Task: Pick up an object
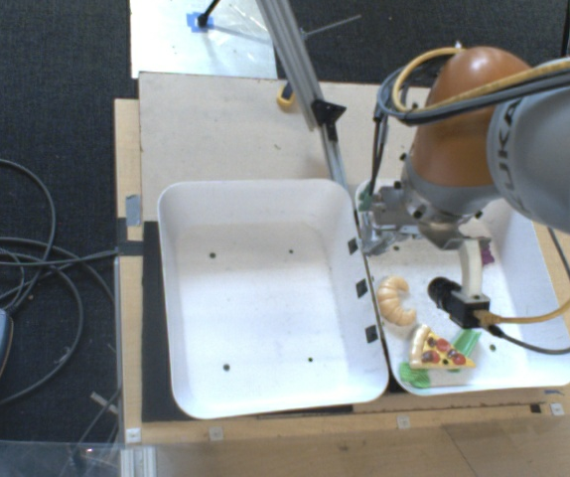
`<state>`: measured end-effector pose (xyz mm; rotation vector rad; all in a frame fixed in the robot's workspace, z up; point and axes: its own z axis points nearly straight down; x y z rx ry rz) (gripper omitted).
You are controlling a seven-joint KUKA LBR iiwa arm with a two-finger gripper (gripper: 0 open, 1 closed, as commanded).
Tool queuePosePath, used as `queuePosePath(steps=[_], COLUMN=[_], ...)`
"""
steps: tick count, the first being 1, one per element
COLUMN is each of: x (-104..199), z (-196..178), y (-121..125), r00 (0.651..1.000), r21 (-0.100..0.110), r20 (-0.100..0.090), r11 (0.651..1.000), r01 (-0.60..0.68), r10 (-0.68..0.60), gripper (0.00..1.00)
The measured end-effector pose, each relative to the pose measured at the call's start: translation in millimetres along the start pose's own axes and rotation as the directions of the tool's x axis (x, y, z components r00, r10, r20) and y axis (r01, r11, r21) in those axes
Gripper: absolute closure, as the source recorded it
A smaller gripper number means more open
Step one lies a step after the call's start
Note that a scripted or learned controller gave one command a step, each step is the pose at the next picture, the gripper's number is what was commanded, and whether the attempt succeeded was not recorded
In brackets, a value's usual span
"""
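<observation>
The grey arm (553, 137) reaches in from the view's right, orange band (469, 92) domed above the wrist (436, 205), its gripper (372, 233) angled down and toward the left.

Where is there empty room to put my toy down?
The left bin is bare from wall to wall. The right bin is crowded near their shared edge: the croissant and the toy pizza slice lie close together, with the gripper beside them.
</observation>
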<state>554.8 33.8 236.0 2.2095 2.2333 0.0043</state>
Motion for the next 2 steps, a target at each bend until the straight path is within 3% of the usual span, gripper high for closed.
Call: queuePosePath(steps=[1,2], x=[60.8,56.5], z=[-2.8,-2.9], y=[-13.4,-12.8], r00=[1.000,1.000], r21=[0.002,0.001], r20=[-0.001,0.001], r11=[1.000,1.000], r01=[0.002,-0.005], r10=[-0.002,0.005], gripper=[1.00,0.00])
